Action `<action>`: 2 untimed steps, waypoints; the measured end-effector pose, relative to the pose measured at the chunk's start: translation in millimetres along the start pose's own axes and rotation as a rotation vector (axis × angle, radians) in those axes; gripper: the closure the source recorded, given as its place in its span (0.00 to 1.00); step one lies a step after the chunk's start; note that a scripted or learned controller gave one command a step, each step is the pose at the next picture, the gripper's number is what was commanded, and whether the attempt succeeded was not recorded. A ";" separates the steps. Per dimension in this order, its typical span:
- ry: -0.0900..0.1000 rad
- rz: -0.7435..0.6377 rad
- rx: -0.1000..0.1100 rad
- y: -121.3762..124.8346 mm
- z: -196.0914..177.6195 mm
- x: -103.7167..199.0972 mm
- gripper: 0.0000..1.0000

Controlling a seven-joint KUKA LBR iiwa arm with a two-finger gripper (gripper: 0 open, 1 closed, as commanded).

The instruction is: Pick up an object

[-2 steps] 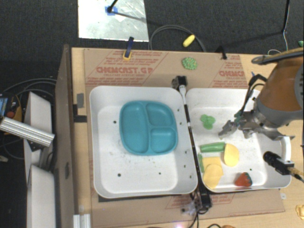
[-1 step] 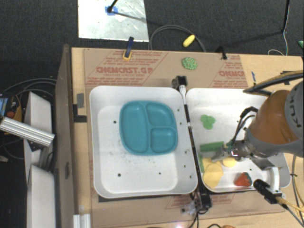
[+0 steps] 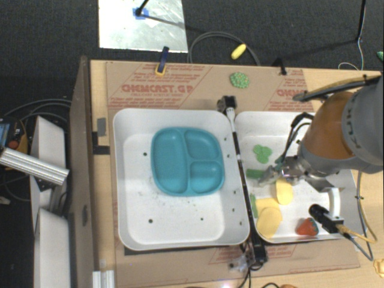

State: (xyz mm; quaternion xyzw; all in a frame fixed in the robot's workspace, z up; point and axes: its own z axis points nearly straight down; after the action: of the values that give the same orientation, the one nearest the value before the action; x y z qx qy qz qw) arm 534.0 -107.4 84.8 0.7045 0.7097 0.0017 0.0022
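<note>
At centre frame we see the left bin (image 3: 129, 161) bearing 1 blue tray (image 3: 187, 161). Our gripper (image 3: 282, 171) hovers in the right bin (image 3: 264, 125), just above a yellow piece (image 3: 283, 192); we cannot tell its jaws' state. Crowded neighbours could spoil the grasp.

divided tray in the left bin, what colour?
Teal blue, the divided tray; camera view shows it plainly.

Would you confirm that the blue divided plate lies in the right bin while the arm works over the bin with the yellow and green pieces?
Not quite: the camera view shows the blue divided plate lying in the left bin. The arm does work over the right bin holding the yellow pieces and green pieces.
</note>
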 end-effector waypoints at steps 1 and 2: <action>0.002 0.007 0.008 -32.2 0.8 -0.8 0.00; -0.001 0.005 0.002 -29.4 -10.3 -1.6 1.00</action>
State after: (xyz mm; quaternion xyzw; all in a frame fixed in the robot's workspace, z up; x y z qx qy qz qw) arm 504.6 -109.2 94.9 0.7064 0.7078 0.0007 0.0020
